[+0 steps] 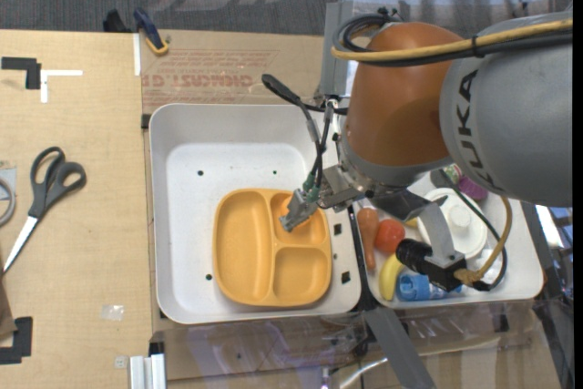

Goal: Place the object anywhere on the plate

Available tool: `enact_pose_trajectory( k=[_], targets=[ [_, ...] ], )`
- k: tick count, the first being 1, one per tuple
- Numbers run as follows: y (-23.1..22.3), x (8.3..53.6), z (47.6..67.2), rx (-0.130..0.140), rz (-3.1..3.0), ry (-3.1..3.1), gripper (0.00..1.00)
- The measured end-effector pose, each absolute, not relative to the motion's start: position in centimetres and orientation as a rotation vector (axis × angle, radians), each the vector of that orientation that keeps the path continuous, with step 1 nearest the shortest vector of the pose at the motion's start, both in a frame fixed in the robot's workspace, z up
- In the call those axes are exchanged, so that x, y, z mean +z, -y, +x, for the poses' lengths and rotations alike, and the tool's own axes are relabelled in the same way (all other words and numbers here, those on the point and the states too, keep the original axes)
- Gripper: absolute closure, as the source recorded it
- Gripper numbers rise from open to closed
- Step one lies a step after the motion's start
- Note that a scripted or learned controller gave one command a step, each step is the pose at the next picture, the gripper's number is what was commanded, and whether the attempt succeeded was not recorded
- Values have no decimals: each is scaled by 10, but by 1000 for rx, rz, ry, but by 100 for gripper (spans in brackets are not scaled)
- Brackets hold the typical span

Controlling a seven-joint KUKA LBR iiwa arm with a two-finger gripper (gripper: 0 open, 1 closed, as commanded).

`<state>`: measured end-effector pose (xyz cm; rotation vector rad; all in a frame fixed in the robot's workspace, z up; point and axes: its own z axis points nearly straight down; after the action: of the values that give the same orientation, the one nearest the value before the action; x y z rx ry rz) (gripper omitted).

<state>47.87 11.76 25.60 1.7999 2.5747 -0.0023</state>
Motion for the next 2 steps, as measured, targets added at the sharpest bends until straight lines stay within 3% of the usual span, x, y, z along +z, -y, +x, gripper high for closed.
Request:
enact_pose_trajectory(
  k=[1, 2],
  targets=[
    [-117, 264, 480, -6, 1803, -2574, 100],
    [-119, 254, 479, -4, 1818, -2563, 100]
  ],
)
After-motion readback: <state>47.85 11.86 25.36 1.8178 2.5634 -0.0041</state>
